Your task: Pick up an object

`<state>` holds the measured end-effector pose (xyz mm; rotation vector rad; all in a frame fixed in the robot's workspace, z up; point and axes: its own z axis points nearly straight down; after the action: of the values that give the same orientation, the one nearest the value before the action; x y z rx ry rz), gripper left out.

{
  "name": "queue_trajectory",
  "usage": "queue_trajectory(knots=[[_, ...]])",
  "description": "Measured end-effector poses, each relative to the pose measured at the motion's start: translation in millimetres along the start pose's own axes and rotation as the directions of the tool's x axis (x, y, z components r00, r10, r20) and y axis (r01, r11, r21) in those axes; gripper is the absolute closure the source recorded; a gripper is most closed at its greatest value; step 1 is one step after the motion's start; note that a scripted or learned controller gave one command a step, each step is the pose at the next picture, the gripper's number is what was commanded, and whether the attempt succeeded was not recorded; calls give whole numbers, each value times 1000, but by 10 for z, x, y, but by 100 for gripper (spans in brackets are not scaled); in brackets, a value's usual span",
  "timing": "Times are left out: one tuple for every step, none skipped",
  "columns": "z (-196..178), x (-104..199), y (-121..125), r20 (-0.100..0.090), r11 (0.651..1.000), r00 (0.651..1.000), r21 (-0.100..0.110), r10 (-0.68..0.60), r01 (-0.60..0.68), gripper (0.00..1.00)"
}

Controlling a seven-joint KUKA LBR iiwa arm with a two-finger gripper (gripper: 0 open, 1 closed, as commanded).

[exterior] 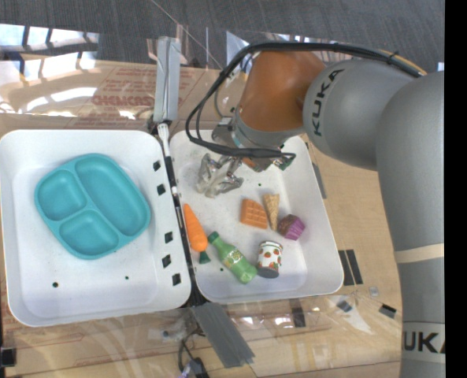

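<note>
My gripper (217, 178) reaches down into the upper left part of the right bin (316, 211), its metal fingers close over the bin floor. Nothing shows between them. Below it lie an orange carrot (194, 227) by the bin's left wall, a green bottle (233, 260), a small white cup with red marks (269, 257), an orange waffle (254, 213), an ice cream cone (272, 208) and a purple piece (291, 227). All of these lie apart from the gripper.
The left bin (20, 274) holds a teal divided plate (91, 204). A ridge with black clips (170, 211) separates the two bins. The arm's grey body and orange band (276, 93) hang over the right bin's top edge.
</note>
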<state>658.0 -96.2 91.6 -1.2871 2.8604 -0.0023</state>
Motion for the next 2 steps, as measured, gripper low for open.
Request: queue_trajectory(knots=[[1,8,-11,2,993,993,3,-121,120,100],[0,2,-7,2,984,984,3,-181,181,100]])
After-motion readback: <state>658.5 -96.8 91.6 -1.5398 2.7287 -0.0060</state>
